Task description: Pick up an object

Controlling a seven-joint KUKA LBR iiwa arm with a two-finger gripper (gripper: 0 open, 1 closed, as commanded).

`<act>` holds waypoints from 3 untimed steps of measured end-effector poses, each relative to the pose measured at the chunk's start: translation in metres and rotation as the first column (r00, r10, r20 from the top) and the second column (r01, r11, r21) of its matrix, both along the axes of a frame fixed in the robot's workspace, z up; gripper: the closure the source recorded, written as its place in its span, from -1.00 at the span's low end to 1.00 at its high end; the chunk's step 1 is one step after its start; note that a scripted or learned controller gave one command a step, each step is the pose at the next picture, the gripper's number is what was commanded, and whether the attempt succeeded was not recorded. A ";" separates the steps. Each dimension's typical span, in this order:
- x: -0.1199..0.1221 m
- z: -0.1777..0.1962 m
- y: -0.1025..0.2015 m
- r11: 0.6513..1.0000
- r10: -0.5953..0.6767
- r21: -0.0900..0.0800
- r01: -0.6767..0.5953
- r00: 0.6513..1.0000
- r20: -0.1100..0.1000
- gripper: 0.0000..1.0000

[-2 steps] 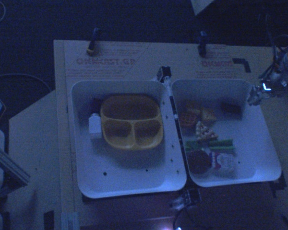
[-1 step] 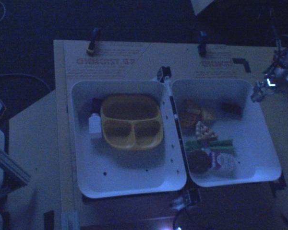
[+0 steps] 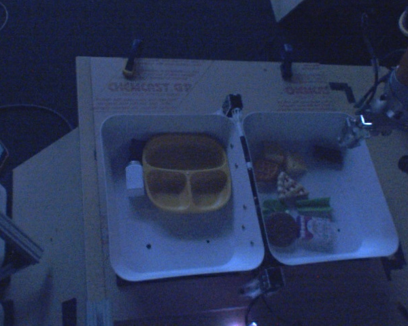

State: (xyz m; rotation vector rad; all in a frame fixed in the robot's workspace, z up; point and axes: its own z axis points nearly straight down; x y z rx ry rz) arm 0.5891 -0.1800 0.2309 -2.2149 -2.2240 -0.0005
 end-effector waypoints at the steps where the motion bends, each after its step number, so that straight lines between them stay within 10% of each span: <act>1: -0.015 0.009 0.052 1.000 0.001 0.001 -0.001 1.000 0.000 1.00; 3: -0.051 -0.001 0.159 1.000 0.000 0.000 0.000 1.000 -0.003 1.00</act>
